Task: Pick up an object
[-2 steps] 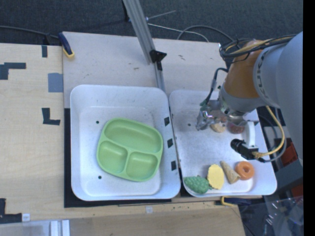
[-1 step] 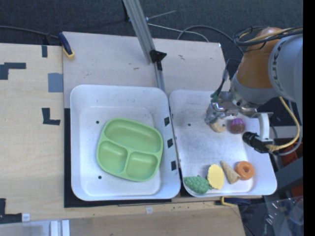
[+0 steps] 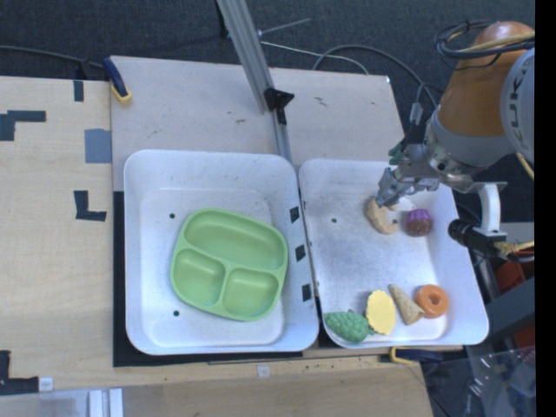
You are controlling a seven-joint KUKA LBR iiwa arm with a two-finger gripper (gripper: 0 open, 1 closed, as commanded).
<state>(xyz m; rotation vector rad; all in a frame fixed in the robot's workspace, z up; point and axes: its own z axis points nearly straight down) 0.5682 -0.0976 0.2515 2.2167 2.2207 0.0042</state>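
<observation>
1. The left bin (image 3: 139, 233) is mostly taken up by a green divided plate (image 3: 229, 264); free floor remains along its far edge and left edge.
2. In the right bin (image 3: 347, 250), the middle and left side are open floor.
3. Near the right bin's far right corner, a tan piece (image 3: 380, 218) and a purple piece (image 3: 419, 222) lie close together, with the gripper (image 3: 391, 195) just above them.
4. Its near edge is crowded by a green piece (image 3: 347, 326), a yellow piece (image 3: 380, 312), a cone (image 3: 404, 303) and an orange ring (image 3: 431, 301).
5. A slanted metal bar (image 3: 248, 42) crosses over the bench (image 3: 191, 102) beyond the bins.

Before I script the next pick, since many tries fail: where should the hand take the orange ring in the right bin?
Probably from straight above, pinching the orange ring across its outer rim on its two free sides. It lies flat near the right bin front corner, with a tan wedge close on its left, so a side approach looks crowded.
</observation>
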